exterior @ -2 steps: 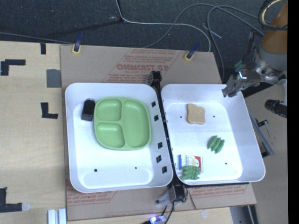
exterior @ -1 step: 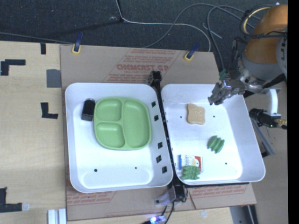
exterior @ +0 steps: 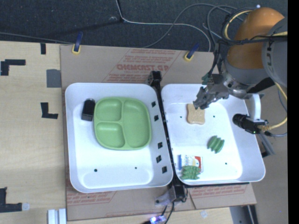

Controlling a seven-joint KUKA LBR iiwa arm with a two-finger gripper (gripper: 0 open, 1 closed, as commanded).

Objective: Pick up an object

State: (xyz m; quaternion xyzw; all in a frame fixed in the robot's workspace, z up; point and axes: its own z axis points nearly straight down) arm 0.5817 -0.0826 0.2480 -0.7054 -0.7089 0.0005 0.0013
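A tan slice of toast [exterior: 195, 115] lies in the upper middle of the right bin [exterior: 233, 169]. My gripper [exterior: 202, 103] hangs right over the toast's top edge, reaching in from the upper right. A green pea pod [exterior: 215, 144] lies lower right of the toast. A small white packet with red and blue print [exterior: 190, 162] and a leafy green piece [exterior: 190, 172] sit near the bin's front left corner.
The left bin [exterior: 79, 171] holds a green divided plate [exterior: 123, 123] and a small black block [exterior: 88, 109] beside it. A black clip strip [exterior: 161, 134] runs between the bins. Cables [exterior: 196, 13] trail behind, and a black fitting [exterior: 245, 121] juts over the right bin's right side.
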